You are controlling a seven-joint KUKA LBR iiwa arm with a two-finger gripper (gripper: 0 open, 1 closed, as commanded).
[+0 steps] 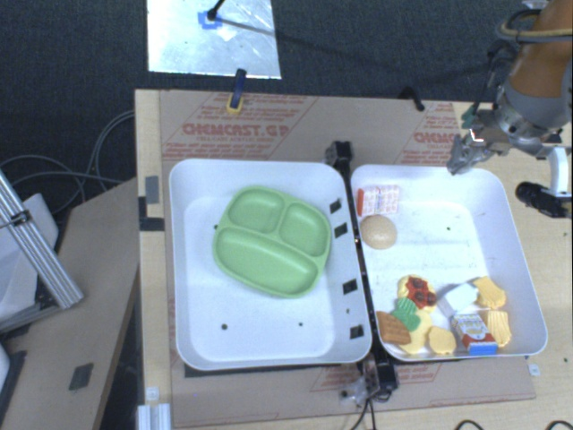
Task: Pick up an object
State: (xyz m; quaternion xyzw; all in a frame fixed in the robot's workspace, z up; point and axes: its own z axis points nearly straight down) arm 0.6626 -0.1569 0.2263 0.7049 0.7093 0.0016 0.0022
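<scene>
Objects for picking: small toy food pieces, lying in the right bin (501,240), none singled out.

Left bin (192,240): one green divided plate (272,240), three compartments, lying flat, its long axis running from upper left to lower right. Two small dark dots on the bin floor near the front; what they are is too small to tell.

Divider between bins (351,240): dark clips along the seam, details hard to make out.

Right bin, rear left: red-and-white packet (379,199), lying flat with long axis left to right. Just in front of it, touching or nearly so, a round tan piece (379,232), bun-like, no clear long axis.

Right bin, front edge: a crowded heap. Red and yellow piece (417,289); green piece (406,313) just below it; brown piece (393,330) at the front left corner; yellow pieces (490,291) to the right; a small box with red label (472,327); a white piece (459,297) among them. Items overlap, so outlines and headings cannot be sorted with confidence.

Gripper (464,157): above the rear right rim of the right bin, pointing down and to the left, well apart from all the pieces. Nothing visible between the fingers; how far apart they stand cannot be told, as the tip is small and dark against the bench.

Arm (537,70): grey with orange band, cut off at the upper right.
</scene>
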